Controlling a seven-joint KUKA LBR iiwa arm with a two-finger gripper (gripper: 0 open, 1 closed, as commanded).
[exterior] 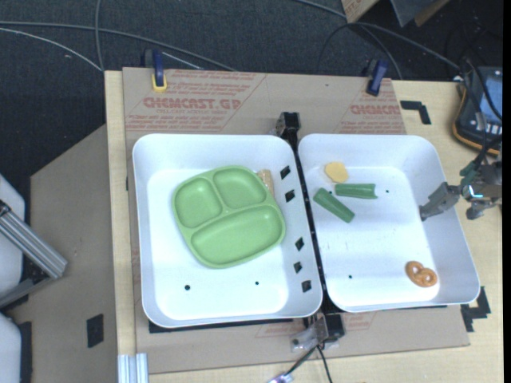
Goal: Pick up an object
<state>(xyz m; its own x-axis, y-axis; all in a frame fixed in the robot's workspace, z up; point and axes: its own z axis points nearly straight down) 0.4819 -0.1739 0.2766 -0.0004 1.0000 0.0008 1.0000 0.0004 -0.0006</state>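
grey two-finger gripper point(441, 200) at right rim of the right white bin point(383, 290), finger state not readable. in that bin: two green sticks point(343, 199), yellow round piece point(336, 171) far left, brown pretzel point(421, 274) near right. left white bin point(160, 294) holds a green divided plate point(229, 216).

Two shallow white bins sit side by side on the bench. The left bin point(152, 238) holds a green three-compartment plastic plate point(229, 216), with a small tan item point(265, 180) just beside its upper right edge. The right bin point(383, 286) holds a round yellow piece point(336, 171), two green stick-shaped pieces point(355, 190) point(333, 205) lying near each other, and a small orange-brown pretzel-shaped piece point(421, 274) near its lower right corner. The grey gripper point(441, 199) hangs over the right bin's right rim.
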